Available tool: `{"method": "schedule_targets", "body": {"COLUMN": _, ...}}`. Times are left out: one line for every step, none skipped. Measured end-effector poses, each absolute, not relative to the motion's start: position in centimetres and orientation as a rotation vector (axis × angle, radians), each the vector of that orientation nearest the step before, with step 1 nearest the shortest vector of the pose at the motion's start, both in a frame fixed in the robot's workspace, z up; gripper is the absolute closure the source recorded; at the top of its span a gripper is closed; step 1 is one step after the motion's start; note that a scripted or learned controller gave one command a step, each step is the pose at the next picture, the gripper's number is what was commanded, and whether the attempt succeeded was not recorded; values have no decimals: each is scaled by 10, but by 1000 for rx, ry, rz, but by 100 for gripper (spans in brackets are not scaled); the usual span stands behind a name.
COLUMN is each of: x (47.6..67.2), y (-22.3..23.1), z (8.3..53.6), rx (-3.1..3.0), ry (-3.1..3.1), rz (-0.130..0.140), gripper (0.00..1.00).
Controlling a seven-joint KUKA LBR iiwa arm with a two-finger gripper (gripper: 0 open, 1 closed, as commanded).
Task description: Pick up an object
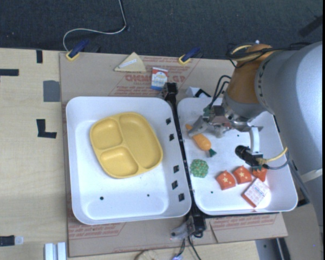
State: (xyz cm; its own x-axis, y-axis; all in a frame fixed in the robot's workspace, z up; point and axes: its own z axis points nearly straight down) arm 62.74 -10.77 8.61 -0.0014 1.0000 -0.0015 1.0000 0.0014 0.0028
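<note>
My gripper (pixel 205 122) hangs low over the upper left part of the right bin (pixel 281 199), under the orange-banded wrist. An orange carrot with a green tip (pixel 202 141) lies just below it, and a small orange piece (pixel 188 127) sits at its left. Further down the bin lie a green broccoli (pixel 199 168), two red strawberry pieces (pixel 226 180) (pixel 242 174) and a red and white packet (pixel 255 192). I see nothing held in the gripper.
The left bin (pixel 81 199) holds a yellow divided plate (pixel 124 144). A small red and white carton (pixel 159 78) and a pale wedge (pixel 131 63) rest on the cardboard behind the bins. The arm covers the right bin's upper right.
</note>
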Motion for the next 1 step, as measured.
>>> {"method": "schedule_targets", "body": {"x": 615, "y": -105, "z": 86, "rx": 2217, "ry": 2219, "rz": 2, "gripper": 0}}
